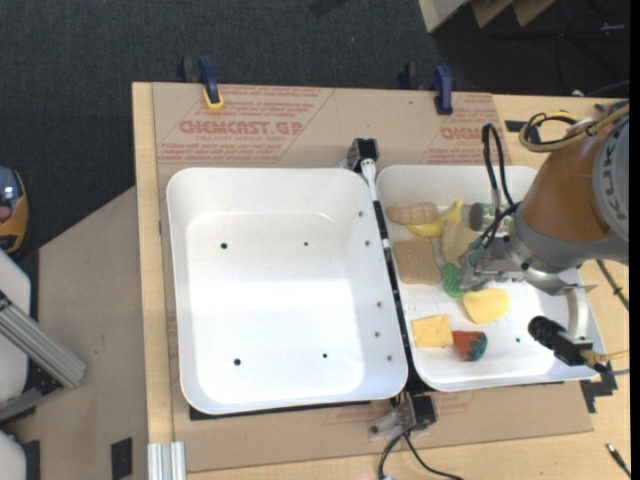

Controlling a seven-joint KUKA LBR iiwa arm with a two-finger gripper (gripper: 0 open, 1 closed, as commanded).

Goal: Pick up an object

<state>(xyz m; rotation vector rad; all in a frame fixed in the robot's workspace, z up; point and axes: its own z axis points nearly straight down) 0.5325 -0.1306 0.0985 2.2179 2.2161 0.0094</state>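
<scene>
The grey arm (pixel 575 203) reaches in from the right, wrist angled downward.

Both bins are plain white: the left bin (pixel 200 268) shows small dark dots on its floor, and the right bin (pixel 520 363) holds the coloured pieces. Near its far edge lie a tan piece (pixel 410 212) and a yellow banana (pixel 436 226). Toward its near edge sit a yellow block (pixel 432 331), a pale yellow lump (pixel 486 305), a red-and-teal item (pixel 469 344) and something green (pixel 453 282), perhaps a toy. The bench board (pixel 300 118) is light brown with reddish printed lettering, and blue clamps (pixel 209 72) grip its far edge. The arm (pixel 570 198) is orange and grey.
</scene>
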